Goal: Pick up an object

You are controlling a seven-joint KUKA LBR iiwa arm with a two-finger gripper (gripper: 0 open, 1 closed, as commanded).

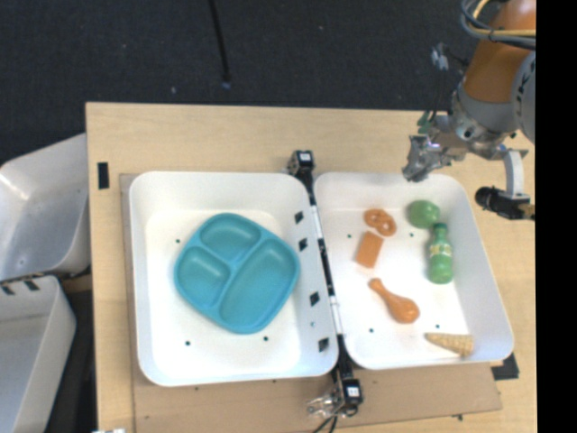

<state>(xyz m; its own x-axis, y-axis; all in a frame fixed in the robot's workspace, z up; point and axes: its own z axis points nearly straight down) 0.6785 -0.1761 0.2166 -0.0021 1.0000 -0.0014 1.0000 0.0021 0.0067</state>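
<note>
Five items wait in your right bin [469, 327]; the gripper [422, 163] hovers over its far rim, grip unreadable. Approach step: drop toward the bottle [439, 255] just below.

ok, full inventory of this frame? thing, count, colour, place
bench: 1, tan wood, under both bins
bins: 2, white, side by side; left bin, right bin
tray: 1, blue, three compartments, in left bin
pretzel: 1, orange, right bin, upper middle
block: 1, orange, right bin, just below pretzel
drumstick: 1, orange, right bin, centre
cone: 1, tan, right bin, near corner
bottle: 1, green, right bin, right side
green lump: 1, right bin, just above bottle
arm: 1, grey with orange band, top right
gripper: 1, grey, over right bin's far rim, nothing seen between its fingers
</note>
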